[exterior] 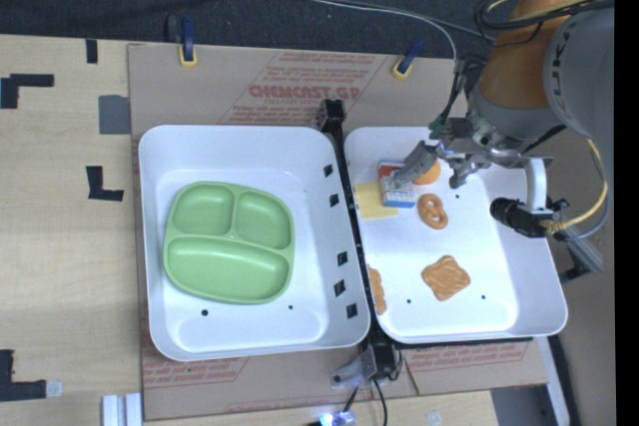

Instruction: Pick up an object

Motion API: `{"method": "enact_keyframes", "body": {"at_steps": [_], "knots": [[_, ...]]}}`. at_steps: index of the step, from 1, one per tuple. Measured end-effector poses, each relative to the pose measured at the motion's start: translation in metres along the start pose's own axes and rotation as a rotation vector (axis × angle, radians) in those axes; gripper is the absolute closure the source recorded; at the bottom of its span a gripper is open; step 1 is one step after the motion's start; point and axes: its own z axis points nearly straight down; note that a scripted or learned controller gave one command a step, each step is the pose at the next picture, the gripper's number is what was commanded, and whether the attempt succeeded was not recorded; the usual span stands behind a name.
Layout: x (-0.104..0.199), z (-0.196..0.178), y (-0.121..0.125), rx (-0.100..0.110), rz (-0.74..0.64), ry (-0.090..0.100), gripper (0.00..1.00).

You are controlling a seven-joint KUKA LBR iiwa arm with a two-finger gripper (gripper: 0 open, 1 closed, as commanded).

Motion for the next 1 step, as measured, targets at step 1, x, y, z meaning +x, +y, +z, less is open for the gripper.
{"method": "enact_keyframes", "body": {"at_steps": [1], "knots": [[0.0002, -0.0088, 0.003, -0.014, -0.003, -0.002, 0.0]]}}
